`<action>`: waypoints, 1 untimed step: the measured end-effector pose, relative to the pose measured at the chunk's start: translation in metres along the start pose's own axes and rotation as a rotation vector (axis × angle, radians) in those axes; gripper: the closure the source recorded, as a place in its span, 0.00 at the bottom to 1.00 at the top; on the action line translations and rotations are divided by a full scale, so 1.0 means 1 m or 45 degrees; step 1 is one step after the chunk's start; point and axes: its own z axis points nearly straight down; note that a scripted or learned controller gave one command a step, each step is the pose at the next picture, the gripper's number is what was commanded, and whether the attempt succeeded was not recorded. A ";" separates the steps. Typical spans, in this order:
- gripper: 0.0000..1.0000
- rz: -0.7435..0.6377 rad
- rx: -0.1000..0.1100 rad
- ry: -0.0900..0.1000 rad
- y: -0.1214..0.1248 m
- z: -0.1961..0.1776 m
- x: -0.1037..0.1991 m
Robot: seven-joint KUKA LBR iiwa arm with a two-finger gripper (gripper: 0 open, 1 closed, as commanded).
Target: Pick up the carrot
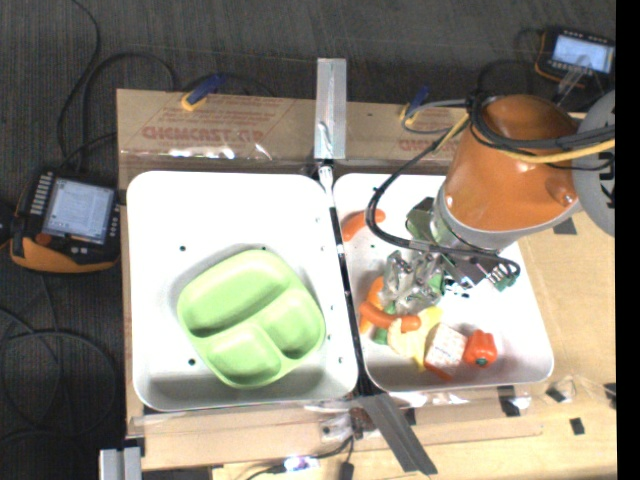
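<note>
Faint red block lettering runs across the cardboard sheet (215, 128) behind the left bin, too blurred to read. Pendant screens show no legible characters.

A grey robot arm with an orange band is reaching in from the right, its wrist pointing steeply downward. Its metal claw (410, 280) is hanging low beneath the wrist.

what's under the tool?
The tool hangs over a pile in the right bin: carrot at its left, a yellow piece below. What's directly beneath is covered.
</note>
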 end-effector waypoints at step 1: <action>1.00 -0.669 0.000 0.003 0.022 0.012 -0.012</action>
